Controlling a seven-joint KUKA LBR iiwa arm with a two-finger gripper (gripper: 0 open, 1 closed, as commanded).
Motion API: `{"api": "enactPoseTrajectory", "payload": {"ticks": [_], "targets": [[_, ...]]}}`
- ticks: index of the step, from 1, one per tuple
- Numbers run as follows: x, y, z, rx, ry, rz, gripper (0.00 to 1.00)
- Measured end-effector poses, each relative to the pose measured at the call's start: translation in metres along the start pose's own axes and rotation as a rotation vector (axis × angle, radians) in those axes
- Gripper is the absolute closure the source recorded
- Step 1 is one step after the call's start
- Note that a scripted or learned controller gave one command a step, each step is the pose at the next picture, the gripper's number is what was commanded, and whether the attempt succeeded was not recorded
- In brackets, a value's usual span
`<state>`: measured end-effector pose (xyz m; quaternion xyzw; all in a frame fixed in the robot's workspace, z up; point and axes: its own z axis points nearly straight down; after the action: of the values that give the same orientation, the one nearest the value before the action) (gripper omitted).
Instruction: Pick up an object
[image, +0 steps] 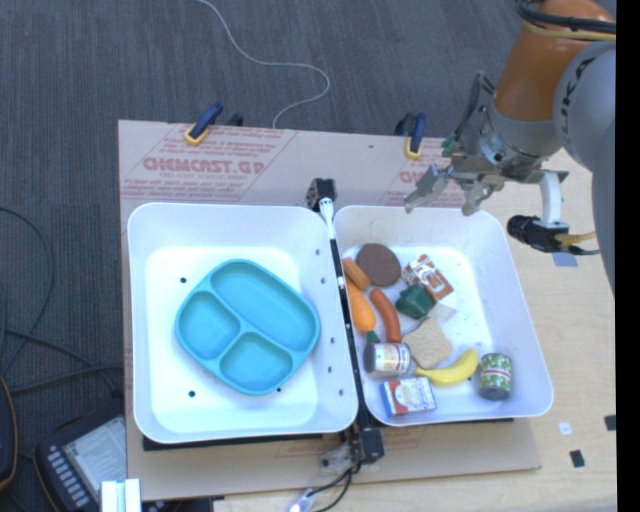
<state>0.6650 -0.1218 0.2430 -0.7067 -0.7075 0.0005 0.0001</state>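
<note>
Gripper (442, 200) hangs above the far rim of the right bin (520, 300), fingers spread wide, nothing between them. Banana (450, 368), carrot (357, 300), brown patty (379, 263) and can (494, 374) lie in that bin. Blue plate (247, 325) sits in left bin (150, 300).

Dark grey carpet (120, 60) covers the floor on the far and left sides, with a thin pale cable (270, 60) looping across it. The counter (580, 400) is light wood, topped by a printed cardboard sheet (220, 165) held by blue-and-yellow clamps (203, 122). Light is even.
</note>
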Motion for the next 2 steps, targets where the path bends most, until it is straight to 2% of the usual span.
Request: {"api": "enactPoseTrajectory", "payload": {"ticks": [1,2], "targets": [[0.023,-0.086,0.122,0.001,0.001,0.000,0.00],[0.021,-0.135,0.152,-0.023,-0.009,0.003,0.00]]}}
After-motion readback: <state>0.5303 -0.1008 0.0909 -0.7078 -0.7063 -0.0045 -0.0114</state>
